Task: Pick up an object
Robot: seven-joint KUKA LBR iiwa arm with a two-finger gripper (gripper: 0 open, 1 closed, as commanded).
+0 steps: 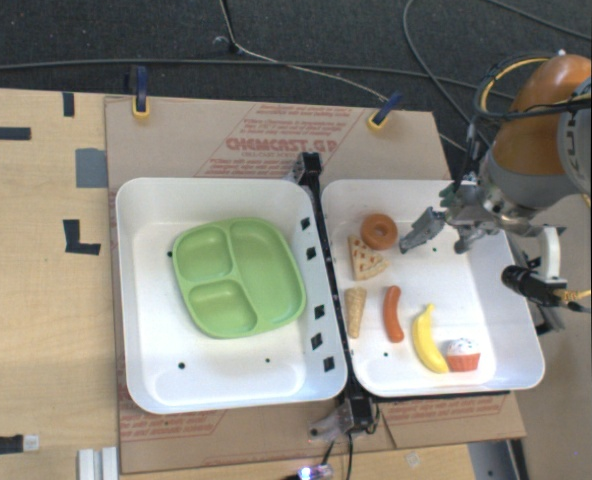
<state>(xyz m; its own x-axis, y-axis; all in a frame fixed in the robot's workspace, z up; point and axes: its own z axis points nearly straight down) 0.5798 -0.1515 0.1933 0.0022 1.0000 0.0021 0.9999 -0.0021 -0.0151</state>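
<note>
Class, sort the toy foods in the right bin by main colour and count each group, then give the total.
Brown or tan: 3, doughnut, pizza slice, cone
Red or pink: 2, sausage, cupcake
Yellow: 1, banana
Total: 6

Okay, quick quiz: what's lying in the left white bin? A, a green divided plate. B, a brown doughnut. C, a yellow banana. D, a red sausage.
A: the green plastic divided plate lies alone in the left shallow white bin, while the toy foods sit in the right shallow white bin.
</note>
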